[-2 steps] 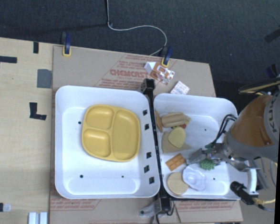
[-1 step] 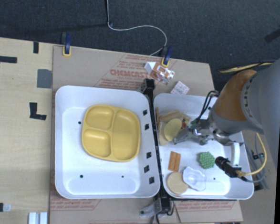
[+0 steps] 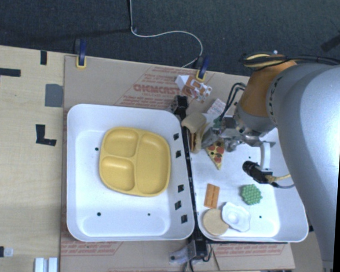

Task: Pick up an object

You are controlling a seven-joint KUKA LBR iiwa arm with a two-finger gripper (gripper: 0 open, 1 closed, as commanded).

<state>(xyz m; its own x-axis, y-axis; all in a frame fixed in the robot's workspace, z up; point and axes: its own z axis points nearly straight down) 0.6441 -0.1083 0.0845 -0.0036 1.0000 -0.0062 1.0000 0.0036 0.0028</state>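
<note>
My gripper (image 3: 220,137) hangs low over the upper left part of the right bin (image 3: 286,219), under the grey arm with its orange band (image 3: 260,92). Just below it lies a pizza slice toy (image 3: 216,154), and a tan rounded piece (image 3: 194,125) sits at its left against the bin's wall. Lower in that bin lie an orange wafer (image 3: 211,195), a green knobbly ball (image 3: 250,194), a tan round disc (image 3: 214,221) and a white lump (image 3: 236,216).
The left bin (image 3: 77,213) holds a yellow divided plate (image 3: 136,160). Black clips (image 3: 181,188) line the seam between the bins. A small printed box (image 3: 194,86) lies on the cardboard behind the bins. A black cable fitting (image 3: 256,171) hangs from the arm.
</note>
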